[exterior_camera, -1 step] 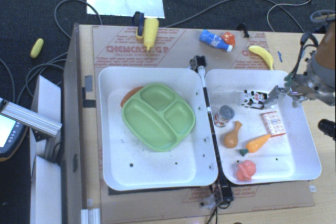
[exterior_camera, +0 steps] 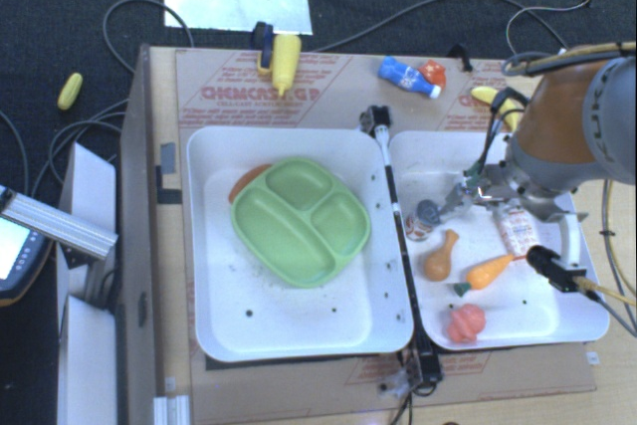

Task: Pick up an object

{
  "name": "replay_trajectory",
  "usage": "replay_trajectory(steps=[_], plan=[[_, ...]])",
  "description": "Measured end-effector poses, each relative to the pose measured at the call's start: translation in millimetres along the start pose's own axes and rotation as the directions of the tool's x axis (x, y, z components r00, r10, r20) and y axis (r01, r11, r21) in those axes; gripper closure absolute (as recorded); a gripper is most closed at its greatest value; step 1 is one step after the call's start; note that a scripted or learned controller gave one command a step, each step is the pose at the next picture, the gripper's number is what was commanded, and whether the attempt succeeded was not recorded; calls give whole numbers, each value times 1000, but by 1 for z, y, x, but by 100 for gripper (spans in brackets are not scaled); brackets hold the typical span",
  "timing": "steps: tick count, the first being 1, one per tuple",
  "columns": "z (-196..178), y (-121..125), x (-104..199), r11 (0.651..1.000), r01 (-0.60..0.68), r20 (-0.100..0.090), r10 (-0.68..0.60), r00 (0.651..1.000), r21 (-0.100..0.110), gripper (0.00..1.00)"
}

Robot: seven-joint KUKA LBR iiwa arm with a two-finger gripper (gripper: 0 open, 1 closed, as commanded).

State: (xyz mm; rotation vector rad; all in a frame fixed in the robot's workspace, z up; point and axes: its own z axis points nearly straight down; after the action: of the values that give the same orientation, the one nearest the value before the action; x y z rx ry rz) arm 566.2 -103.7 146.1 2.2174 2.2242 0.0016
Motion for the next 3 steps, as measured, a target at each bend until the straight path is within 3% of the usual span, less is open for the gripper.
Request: replay_trajectory(steps=[1, 3], plan=[[19, -4, 5, 1000, -3, 6, 4, 1000, -21, 0], [21, -7, 5, 1000, -4, 7, 4, 1000, -26, 0]])
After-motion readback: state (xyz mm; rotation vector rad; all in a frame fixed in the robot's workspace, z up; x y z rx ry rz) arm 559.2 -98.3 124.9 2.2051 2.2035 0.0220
